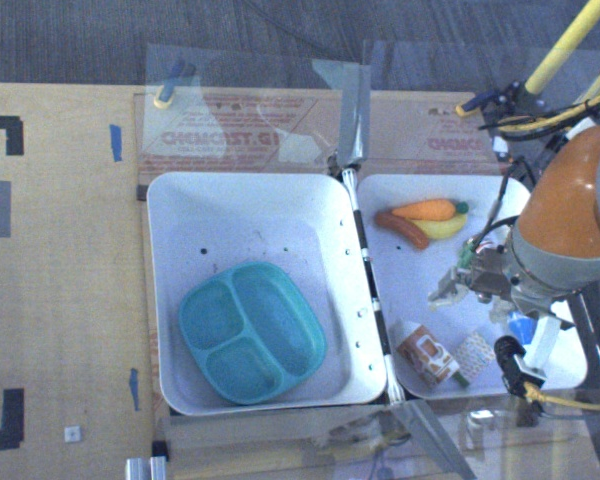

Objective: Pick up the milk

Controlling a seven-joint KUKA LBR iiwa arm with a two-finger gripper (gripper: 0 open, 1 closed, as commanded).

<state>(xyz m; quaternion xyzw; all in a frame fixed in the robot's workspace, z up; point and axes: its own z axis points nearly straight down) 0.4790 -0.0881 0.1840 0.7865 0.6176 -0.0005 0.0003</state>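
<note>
The milk [427, 355] is a small brown and white carton lying on its side near the front edge of the right bin [385, 268], close to the wall that divides the 2 bins. Its long axis runs on a slant, from up near that divider down toward the bin's front right. The gripper [456, 286] hangs above the middle of the same bin, its fingers spread and holding nothing. From the gripper the carton lies toward the front of the bench and a little toward the divider, near but not under the fingers. My guess is the wrist will need to turn so the fingers close across the carton's short side. The carrot [425, 209], banana [442, 228] and sausage [404, 230] sit at the far end, well apart from it.
</note>
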